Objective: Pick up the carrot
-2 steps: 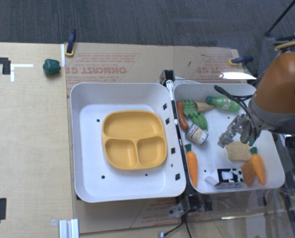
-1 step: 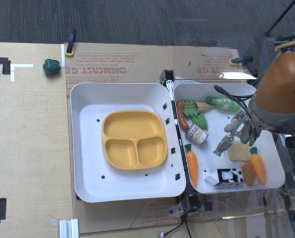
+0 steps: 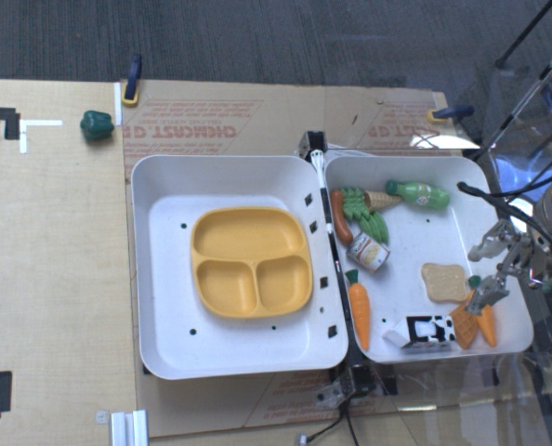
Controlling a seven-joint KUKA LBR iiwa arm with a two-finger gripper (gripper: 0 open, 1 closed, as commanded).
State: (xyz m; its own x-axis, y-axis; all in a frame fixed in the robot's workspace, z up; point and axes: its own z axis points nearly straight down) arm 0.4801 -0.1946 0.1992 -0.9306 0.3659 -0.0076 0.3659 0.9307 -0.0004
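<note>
We saw the carrot [image 3: 360, 314] lying ungrasped at the right bin's [image 3: 401, 170] left wall, end effector [image 3: 495, 269] spread, pinching nothing, well apart at the right rim, pick not yet done.

Red print on the cardboard sheet [image 3: 222, 130] is upside down and mirrored; not legible

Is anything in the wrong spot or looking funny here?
Yes. A green toy sits alone on the bench, outside both bins, far from the other play food. In the right bin, everything is jumbled: one carrot is pushed against the left wall and a can lies tipped on its side. The yellow tray looks fine.
</note>
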